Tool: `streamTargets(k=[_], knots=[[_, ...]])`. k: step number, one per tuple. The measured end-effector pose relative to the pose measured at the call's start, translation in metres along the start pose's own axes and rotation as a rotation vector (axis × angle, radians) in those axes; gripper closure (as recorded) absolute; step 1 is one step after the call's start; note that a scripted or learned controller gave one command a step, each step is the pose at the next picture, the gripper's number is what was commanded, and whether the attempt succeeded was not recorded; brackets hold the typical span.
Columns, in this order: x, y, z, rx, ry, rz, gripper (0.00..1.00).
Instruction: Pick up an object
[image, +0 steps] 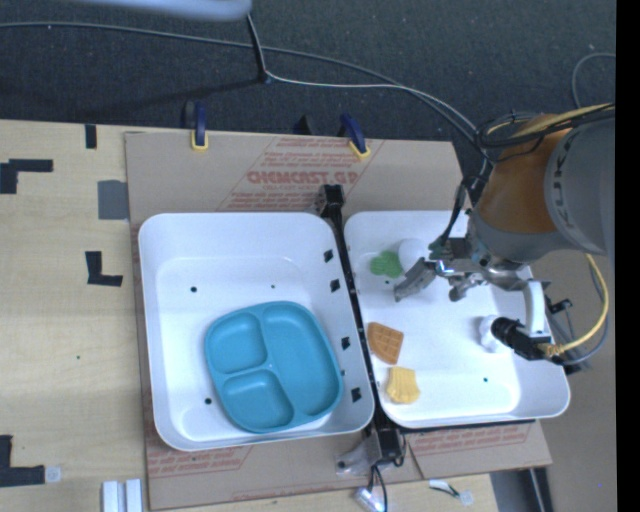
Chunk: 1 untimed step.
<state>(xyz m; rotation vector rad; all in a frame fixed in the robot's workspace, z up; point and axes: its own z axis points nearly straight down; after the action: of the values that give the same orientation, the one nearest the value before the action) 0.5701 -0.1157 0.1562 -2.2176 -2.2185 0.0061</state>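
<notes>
Hovering over the upper left part of the right bin (545, 400), with the gripper (432, 278) spread open and holding nothing between its 2 fingers. Reaching in from the right, grey body and orange band (515, 185) sitting above the bin's far right corner, wrist angled so the fingers are pointing left and slightly down in the view.

Lying closest to the fingertips: a small green object (386, 264), just left of the nearer finger, with a pale white object (411, 247) right beside it toward the bin's back wall. Sitting nearer the front, well apart from the gripper: an orange waffle-like piece (385, 341) and a yellow piece (402, 385), both close to the divider. Resting in the left bin (160, 250): a blue divided plate (272, 365).

Risking, judging from this pose, a closing on air: the green object appearing to lie outside the span of the fingers rather than between them. Risking also a nudge instead of a grasp, pushing the green object against the white one or toward the divider wall. Possibly catching both small items at once, crowded as they are. Height above the bin floor: not possible telling from this slant.
</notes>
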Motion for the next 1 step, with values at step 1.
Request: streamTargets(k=[1], knots=[[0.0090,-0.0064,0.0517,-0.001,0.000,-0.001,0.00]])
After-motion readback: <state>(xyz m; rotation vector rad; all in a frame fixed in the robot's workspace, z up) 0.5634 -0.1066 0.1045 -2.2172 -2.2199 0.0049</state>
